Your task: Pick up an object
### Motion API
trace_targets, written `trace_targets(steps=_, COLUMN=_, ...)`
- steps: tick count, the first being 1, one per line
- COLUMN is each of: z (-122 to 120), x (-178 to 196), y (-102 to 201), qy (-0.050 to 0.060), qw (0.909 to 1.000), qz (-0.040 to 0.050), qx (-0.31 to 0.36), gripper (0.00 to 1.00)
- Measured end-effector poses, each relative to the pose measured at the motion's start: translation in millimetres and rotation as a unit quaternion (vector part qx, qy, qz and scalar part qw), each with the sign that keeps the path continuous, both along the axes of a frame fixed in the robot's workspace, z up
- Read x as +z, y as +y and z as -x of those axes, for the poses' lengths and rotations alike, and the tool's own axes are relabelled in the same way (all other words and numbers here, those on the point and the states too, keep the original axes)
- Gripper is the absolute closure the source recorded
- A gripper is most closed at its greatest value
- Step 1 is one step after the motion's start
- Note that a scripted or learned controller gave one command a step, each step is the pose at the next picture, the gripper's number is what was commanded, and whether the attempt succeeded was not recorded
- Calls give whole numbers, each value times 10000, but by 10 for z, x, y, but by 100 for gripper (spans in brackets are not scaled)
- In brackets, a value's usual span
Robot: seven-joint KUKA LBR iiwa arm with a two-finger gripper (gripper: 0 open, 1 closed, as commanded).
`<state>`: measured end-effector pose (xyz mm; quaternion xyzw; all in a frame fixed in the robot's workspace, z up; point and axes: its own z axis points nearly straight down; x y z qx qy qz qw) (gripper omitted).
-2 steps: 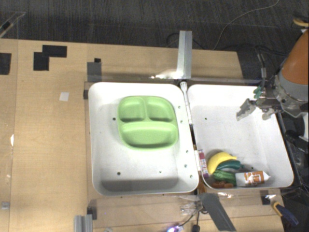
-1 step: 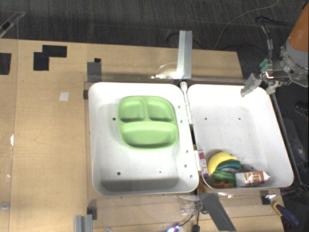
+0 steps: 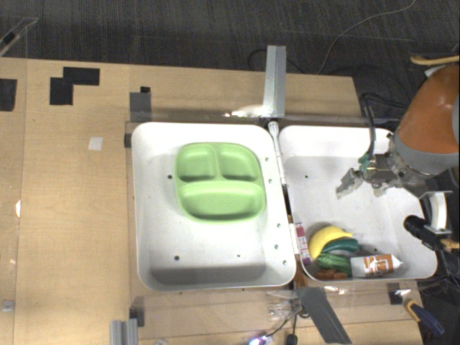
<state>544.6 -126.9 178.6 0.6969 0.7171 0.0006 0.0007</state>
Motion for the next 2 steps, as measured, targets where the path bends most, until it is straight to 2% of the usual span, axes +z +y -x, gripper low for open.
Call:
trace_targets(steps=1, z=36, x=-872, y=287, qy=-66, qw=9966, qz=0, qx=-826, gripper=0)
trace_targets(steps=2, z=4, x=-750, y=319, qy=-100, qw=9966, qz=-29, qx=-821, gripper=100)
